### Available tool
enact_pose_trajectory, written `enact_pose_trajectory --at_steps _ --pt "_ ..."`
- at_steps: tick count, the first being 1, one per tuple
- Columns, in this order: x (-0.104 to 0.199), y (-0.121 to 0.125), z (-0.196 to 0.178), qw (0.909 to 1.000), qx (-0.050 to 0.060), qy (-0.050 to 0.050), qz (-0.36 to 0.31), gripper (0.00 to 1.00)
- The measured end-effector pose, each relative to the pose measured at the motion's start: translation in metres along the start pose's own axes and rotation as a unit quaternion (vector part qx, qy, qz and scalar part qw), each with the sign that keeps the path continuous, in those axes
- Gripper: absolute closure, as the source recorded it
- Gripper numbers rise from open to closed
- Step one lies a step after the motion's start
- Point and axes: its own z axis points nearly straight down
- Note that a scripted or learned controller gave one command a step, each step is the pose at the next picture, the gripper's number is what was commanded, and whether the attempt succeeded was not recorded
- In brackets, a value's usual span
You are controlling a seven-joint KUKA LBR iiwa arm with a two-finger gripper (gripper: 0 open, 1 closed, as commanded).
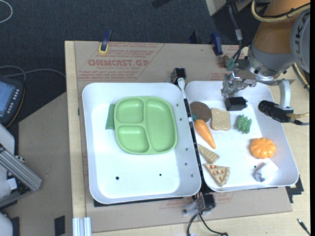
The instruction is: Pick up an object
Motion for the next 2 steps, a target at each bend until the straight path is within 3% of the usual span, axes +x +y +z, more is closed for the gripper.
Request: enact_pose_trajectory --at_steps 1,2 --pt "0.003 0.006 0.014 1.0000 0.001 -0.001 0.003 1.00" --pt "0.001 0.002 -0.006 1.0000 -0.002 -0.002 0.003 1.00"
